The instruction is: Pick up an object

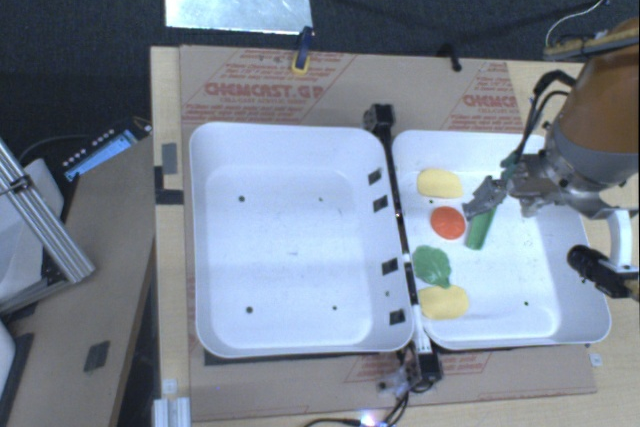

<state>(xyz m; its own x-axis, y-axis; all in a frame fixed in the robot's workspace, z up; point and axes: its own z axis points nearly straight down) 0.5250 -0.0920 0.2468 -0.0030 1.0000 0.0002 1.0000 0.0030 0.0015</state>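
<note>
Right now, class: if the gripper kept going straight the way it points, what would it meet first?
The gripper points down and left into the right bin. Likely first: the green cylinder just below its tip, beside the red-orange piece. Depth is unclear.

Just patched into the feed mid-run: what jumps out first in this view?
A cluster of small coloured items in the right white bin: a yellow lump, a round orange-red piece, a leafy green piece and another yellow piece. The pincer sits over a green stick-shaped object beside them.

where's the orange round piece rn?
In the right bin, left half: the orange round piece lies below the upper yellow piece, above the green leafy piece, beside the green stick.
</note>
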